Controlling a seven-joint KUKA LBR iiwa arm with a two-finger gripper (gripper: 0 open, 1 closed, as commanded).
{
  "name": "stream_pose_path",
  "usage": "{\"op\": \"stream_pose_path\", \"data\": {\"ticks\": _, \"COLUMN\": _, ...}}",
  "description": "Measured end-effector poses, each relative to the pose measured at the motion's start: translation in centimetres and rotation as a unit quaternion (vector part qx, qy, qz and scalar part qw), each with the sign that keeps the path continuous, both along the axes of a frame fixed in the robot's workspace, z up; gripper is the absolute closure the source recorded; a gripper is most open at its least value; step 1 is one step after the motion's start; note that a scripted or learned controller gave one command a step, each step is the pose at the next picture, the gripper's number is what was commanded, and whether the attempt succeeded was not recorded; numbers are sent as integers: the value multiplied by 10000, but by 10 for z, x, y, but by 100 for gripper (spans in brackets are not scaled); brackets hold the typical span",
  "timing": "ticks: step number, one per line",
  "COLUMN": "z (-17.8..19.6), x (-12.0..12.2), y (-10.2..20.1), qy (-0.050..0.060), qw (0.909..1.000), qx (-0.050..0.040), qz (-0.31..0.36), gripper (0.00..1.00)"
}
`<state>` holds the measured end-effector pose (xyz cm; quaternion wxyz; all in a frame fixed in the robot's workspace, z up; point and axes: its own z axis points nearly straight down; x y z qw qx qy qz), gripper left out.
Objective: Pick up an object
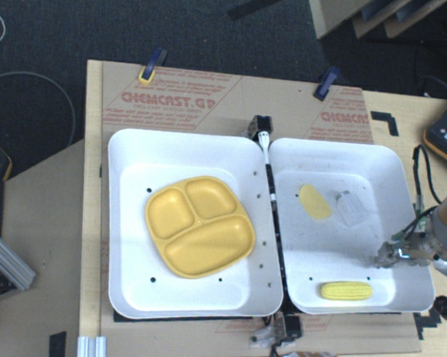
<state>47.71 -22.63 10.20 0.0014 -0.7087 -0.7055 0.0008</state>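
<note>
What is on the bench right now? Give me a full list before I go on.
shallow white plastic bins: 2, white, side by side on the bench; left bin, right bin
yellow three-compartment plastic plate: 1, yellow, middle of the left bin
yellow toy corn cob: 1, yellow, near edge of the right bin
flat yellow oval piece: 1, yellow, far left part of the right bin
small clear object: 1, see-through, just right of the oval piece; kind unclear
blue spring clamps: 2, blue, far edge of the board
hand: 1, grey metal, low over the right bin's right side, above the corn cob
</note>
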Motion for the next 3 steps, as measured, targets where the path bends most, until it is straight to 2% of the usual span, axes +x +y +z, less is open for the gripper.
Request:
{"op": "stream_pose_path", "data": {"ticks": 1, "z": -18, "x": 1, "y": 3, "qy": 3, "qw": 10000, "qx": 7, "qz": 20, "gripper": 100}}
{"op": "stream_pose_path", "data": {"ticks": 3, "z": -17, "x": 2, "y": 3, "qy": -17, "qw": 10000, "qx": -5, "qz": 19, "gripper": 100}}
